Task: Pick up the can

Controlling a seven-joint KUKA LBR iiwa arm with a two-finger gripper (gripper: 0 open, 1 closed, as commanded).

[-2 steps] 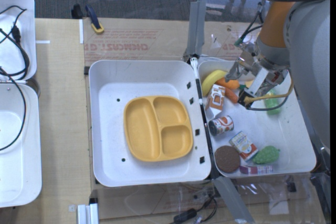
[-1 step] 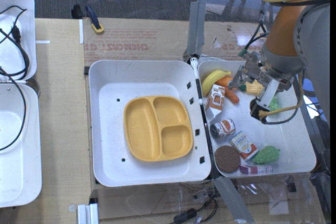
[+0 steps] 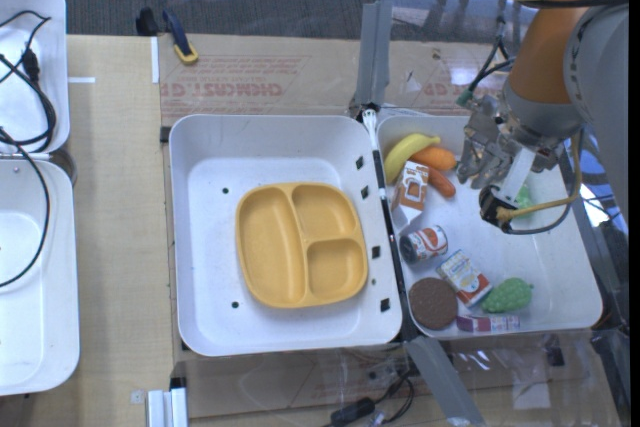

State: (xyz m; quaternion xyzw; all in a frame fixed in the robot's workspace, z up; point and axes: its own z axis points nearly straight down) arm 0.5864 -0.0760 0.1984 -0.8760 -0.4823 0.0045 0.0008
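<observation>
The right bin [image 3: 560, 300] is partly covered by the arm [image 3: 560, 45], which hides the bin's far right corner and part of its floor. At the near edge of this bin lie a flat pink-and-white packet [image 3: 488, 323], a dark brown round disc [image 3: 433, 302], a green bumpy item [image 3: 508, 295] and a small carton [image 3: 463, 275]; print on the packet and carton is too small to read. The can [image 3: 425, 243] lies on its side just beyond the disc, near the bin's left wall, well apart from the gripper [image 3: 482, 165]. Farther back sit a second small carton [image 3: 412, 185], an orange carrot-like item [image 3: 438, 163] and a banana [image 3: 408, 151], close together. The gripper hangs over the far part of this bin, just right of the carrot-like item; its finger state cannot be determined, as the tips blend into dark cabling. The left bin [image 3: 200, 245] holds a yellow three-compartment tray [image 3: 300, 243].
</observation>
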